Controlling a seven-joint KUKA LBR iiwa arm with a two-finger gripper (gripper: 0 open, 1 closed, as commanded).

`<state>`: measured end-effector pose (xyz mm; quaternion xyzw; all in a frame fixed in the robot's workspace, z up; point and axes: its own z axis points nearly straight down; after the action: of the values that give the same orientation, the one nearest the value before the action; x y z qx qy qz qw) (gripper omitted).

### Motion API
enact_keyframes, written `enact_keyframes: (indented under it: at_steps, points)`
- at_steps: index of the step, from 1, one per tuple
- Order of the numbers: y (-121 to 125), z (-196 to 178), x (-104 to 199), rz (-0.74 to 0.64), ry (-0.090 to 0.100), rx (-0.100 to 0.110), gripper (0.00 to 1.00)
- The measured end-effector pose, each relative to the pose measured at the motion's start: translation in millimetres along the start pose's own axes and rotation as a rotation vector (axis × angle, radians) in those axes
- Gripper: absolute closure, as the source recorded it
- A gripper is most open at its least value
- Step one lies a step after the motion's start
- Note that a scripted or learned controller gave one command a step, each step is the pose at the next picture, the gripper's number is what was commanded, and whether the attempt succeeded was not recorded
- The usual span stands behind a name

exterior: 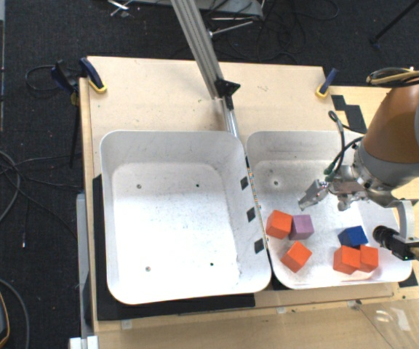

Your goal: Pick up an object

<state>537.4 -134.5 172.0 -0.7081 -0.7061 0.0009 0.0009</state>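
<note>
down at the near edge of the right bin (326,142), two orange blocks sat pressed together (355,259), touching side by side. just behind them lay a blue block (353,235), close but apart from my fingers. over toward the divider, another orange cube (296,256) rested alone near the front lip, tilted on the diagonal. a step further back, an orange cube (278,225) and a purple cube (302,227) sat touching each other, orange on the divider side.

my gripper (324,193) hung above the middle of that right bin, a little beyond the purple cube and not touching it, with nothing caught between my fingers; whether they were spread or closed, i couldn't tell from this slant. my wrist and the orange band (402,126) rose off toward the right side of the bench.

left bin (166,217) lay beside it, white and speckled, its wall meeting the right bin's wall along the divider. further back, the bare wooden bench top (166,93) stretched out, with a yellow-tipped clamp (92,76) at its far left corner and another clamp (326,83) at the far right. a grey metal pole (198,38) slanted up from behind the bins.
</note>
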Motion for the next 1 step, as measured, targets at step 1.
enact_keyframes:
  at_steps: [1]
  points:
    - [8.4,26.1,1.3,-0.003,0.000,0.000,0.00]
